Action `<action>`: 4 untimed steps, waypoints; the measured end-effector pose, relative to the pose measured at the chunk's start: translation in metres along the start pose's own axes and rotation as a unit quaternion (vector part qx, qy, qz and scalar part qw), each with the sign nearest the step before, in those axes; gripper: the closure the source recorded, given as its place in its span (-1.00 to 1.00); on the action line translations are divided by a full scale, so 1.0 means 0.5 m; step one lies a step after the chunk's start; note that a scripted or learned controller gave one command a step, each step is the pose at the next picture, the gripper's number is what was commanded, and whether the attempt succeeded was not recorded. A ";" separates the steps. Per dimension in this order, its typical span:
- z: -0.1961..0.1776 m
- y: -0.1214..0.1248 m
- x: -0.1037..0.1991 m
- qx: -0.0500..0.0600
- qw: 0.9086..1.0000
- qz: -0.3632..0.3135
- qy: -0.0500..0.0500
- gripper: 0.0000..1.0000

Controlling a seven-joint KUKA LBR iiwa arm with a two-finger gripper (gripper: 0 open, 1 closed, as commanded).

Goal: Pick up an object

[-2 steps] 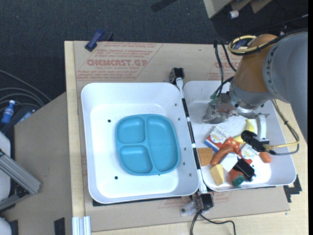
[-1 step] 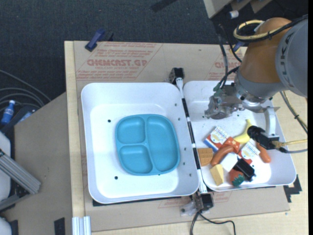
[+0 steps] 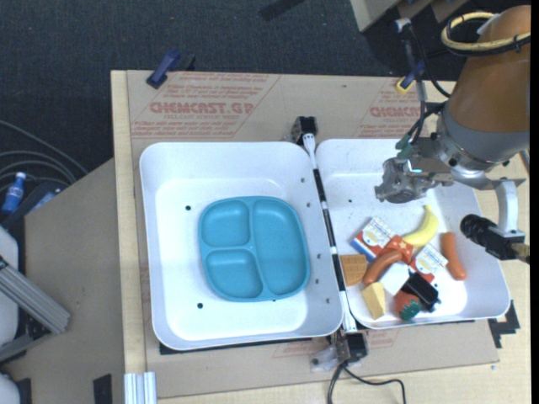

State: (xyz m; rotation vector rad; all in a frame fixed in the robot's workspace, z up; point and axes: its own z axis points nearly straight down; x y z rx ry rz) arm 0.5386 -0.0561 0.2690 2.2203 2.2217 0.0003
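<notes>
Hovering over right bin (image 3: 354,162) | pincer (image 3: 402,183) hung just above banana (image 3: 424,226), touching nothing; whether apart or together could not be told | toy food heap lay below banana: sausage (image 3: 388,260), cheese wedge (image 3: 374,299) | best approach, as judged: descend squarely on banana, the least crowded piece.

Glossy white plastic on both bins (image 3: 168,225), smooth. The blue tray (image 3: 253,247) looks matt plastic. Toy banana (image 3: 424,228) and sausages (image 3: 389,259) show a soft plastic sheen. Bench (image 3: 227,108) reads as printed brown board, matt. Gripper (image 3: 402,182) dull grey metal.
</notes>
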 end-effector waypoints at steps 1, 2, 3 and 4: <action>-0.002 -0.013 -0.056 0.001 1.000 0.001 0.000 1.00; 0.012 -0.010 -0.017 0.002 1.000 0.000 0.001 1.00; 0.014 0.007 -0.068 0.000 1.000 0.000 0.000 1.00; 0.005 -0.029 -0.045 0.002 1.000 0.000 0.001 1.00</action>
